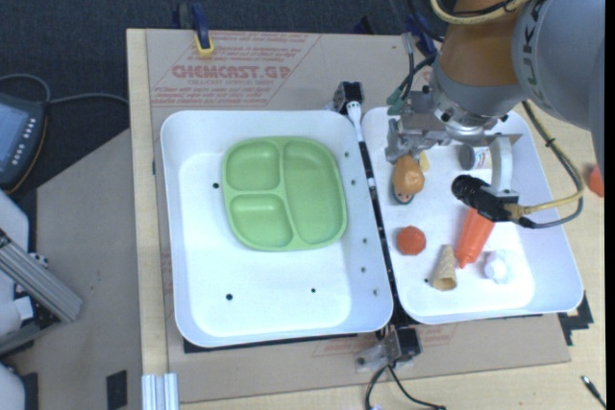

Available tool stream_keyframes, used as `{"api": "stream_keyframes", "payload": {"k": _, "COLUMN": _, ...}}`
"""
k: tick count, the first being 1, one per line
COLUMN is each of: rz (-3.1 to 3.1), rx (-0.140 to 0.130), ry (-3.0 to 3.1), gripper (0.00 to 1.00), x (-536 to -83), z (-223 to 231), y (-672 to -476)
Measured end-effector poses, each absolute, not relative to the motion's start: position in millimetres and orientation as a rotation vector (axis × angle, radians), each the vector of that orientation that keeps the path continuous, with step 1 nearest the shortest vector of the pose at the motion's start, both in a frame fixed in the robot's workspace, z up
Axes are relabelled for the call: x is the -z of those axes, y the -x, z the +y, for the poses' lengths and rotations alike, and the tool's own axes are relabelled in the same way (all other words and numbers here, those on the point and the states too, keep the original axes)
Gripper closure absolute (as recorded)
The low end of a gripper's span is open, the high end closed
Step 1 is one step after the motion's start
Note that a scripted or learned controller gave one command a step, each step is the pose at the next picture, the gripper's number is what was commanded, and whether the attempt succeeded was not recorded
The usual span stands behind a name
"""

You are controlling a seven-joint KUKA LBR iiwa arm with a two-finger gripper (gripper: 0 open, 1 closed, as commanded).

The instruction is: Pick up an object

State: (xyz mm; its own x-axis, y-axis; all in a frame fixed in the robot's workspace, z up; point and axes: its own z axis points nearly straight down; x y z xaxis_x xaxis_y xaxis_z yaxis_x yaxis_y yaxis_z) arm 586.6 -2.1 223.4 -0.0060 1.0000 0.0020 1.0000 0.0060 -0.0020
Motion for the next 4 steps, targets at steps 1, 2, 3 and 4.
{"api": "stream_keyframes", "payload": {"k": 1, "rz": -2.226, "rx": 0.003, "ry": 2.219, "gripper": 1.0, "x": -226, "z": 16, "y": -596.2}}
{"api": "stream_keyframes", "payload": {"k": 2, "rz": -2.222, "rx": 0.002, "ry": 2.223, "gripper": 1.0, "x": -228, "z": -2, "y": -604.7}}
{"api": "stream_keyframes", "payload": {"k": 3, "rz": -2.22, "rx": -0.002, "ry": 2.221, "gripper": 1.0, "x": -230, "z": -4, "y": -596.2}}
{"api": "stream_keyframes", "payload": {"k": 4, "rz": -2.221, "rx": -0.003, "ry": 2.219, "gripper": 1.0, "x": -224, "z": 10, "y": -588.2}}
